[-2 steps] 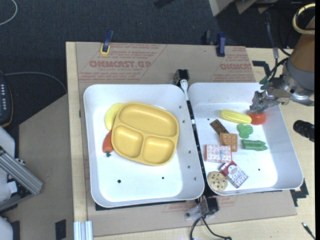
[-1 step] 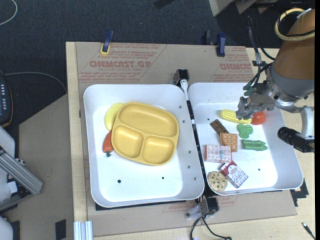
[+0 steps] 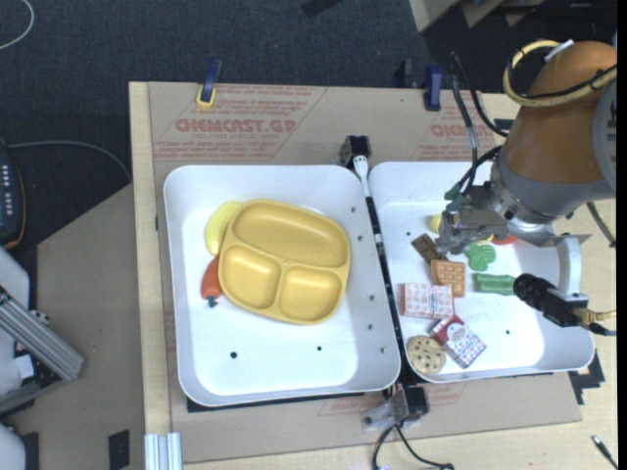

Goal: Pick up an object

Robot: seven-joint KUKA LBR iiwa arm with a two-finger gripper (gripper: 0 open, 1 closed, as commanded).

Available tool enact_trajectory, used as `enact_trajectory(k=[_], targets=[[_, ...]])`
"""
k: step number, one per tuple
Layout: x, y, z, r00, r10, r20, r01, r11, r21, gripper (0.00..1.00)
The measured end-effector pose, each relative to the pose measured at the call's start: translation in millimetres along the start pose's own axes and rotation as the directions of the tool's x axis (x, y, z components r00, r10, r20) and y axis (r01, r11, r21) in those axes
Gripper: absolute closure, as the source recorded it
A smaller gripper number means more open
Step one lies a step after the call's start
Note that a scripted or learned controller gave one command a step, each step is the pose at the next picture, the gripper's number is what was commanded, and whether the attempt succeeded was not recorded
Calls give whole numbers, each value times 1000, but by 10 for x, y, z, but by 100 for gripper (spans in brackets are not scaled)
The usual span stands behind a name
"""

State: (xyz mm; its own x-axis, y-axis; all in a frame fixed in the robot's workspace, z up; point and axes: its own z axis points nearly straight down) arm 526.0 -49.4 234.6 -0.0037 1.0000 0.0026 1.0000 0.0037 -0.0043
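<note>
Left bin (image 3: 186, 262): yellow divided tray (image 3: 284, 260) lying flat, covering most of a yellow piece (image 3: 217, 223) at its upper left and an orange carrot-like toy (image 3: 211, 280) at its left edge. Right bin (image 3: 549, 355): small items grouped near the left and middle — round cookie (image 3: 426, 353) at the lower edge, red-and-white packet (image 3: 462, 343) just beside it, pink wafer (image 3: 427, 301) above, orange cracker (image 3: 449, 274) and brown piece (image 3: 424, 246) higher up, green pieces (image 3: 487, 270) to their right. Gripper (image 3: 458, 231) low over the brown piece and cracker, arm (image 3: 558, 116) coming in from the right; cannot tell how the pincer stands or whether anything sits in it.
</note>
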Motion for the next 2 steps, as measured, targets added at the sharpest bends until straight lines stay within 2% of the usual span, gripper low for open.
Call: enact_trajectory(k=[1, 2], targets=[[78, 96, 127, 1000, 3, 2, -3, 1000, -1, 100], [-28, -67, 77, 1000, 5, 2, -5, 1000, -2, 100]])
